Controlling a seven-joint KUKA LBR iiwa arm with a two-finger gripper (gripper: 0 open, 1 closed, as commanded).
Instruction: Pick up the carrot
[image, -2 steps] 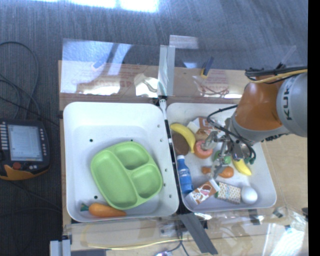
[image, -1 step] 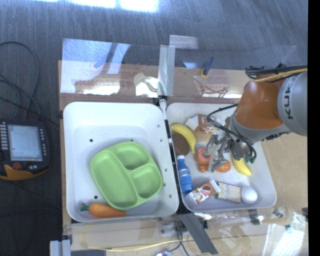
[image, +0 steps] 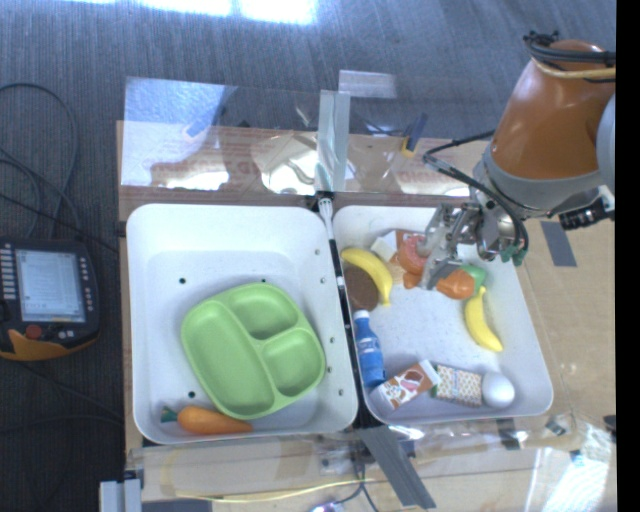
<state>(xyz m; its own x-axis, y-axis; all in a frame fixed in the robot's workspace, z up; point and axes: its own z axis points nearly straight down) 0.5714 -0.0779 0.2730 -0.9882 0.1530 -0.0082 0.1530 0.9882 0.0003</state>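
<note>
One orange plastic carrot with green top (image: 207, 421) lies in left bin's (image: 150, 300) front corner | light, stiff, slick: grip mid-body | tool (image: 452, 262) over right bin, finger state unclear

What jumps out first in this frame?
The bright green three-compartment plastic plate in the left white bin, with the orange toy carrot just below it in the bin's near-left corner. Across in the right white bin, the grey arm's claw hangs over a small orange toy with a green top.
</note>
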